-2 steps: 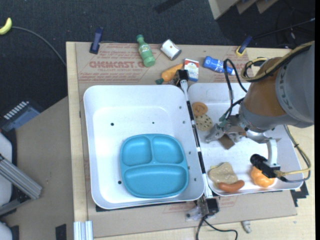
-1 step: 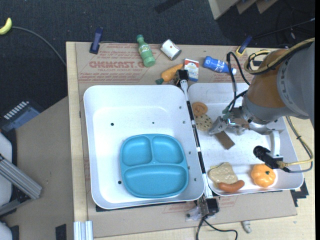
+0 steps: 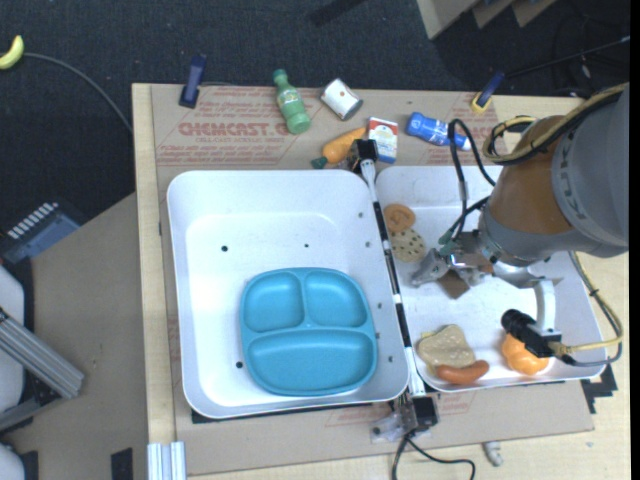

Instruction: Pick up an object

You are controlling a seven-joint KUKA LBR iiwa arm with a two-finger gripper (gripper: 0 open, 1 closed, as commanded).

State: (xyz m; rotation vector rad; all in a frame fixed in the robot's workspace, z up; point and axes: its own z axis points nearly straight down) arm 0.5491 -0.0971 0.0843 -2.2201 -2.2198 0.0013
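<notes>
Jaws' state impossible to judge; gripper (image 3: 440, 268) low in right bin (image 3: 575, 298), just beside cookie (image 3: 407, 243) at ten o'clock. Nothing visibly lifted yet; grasp and raise seemingly remaining.

Robotics lab: bench (image 3: 160, 268), bins (image 3: 185, 203), cables (image 3: 458, 163).
</notes>
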